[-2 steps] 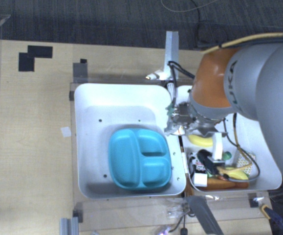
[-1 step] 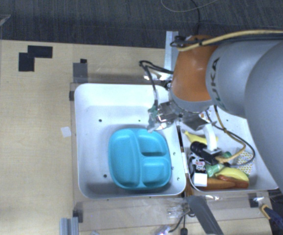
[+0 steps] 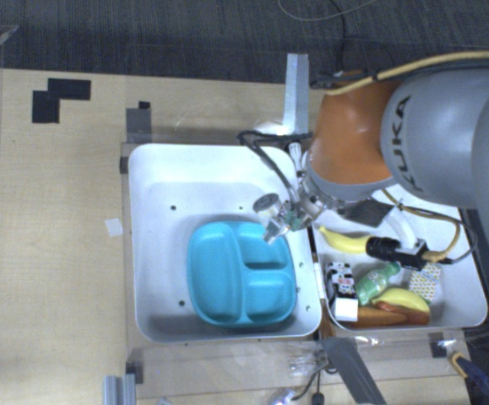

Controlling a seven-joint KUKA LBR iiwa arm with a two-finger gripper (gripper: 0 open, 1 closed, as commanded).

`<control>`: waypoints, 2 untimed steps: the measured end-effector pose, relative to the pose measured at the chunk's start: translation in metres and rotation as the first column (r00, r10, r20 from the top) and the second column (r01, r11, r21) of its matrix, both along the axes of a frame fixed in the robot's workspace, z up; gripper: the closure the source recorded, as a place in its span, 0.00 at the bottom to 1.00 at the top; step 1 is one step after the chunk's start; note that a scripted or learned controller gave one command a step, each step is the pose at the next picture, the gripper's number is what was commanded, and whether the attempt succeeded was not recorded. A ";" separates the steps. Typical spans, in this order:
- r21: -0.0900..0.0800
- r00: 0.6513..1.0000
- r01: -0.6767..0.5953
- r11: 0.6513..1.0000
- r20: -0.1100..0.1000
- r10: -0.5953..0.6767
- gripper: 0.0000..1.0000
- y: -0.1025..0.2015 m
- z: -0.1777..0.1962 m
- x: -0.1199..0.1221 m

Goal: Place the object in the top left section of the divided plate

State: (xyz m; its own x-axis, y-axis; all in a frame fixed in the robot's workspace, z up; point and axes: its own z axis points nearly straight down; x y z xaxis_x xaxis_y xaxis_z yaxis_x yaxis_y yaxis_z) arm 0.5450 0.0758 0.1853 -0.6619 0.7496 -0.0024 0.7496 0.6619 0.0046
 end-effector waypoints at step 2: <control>0.000 0.995 0.101 0.995 0.000 -0.101 1.00 -0.017 0.000 0.035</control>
State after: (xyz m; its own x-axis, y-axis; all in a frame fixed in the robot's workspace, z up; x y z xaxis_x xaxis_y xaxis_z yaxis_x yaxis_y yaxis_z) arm 0.5799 0.0584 0.1855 -0.5824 0.8129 -0.0021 0.8129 0.5824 0.0043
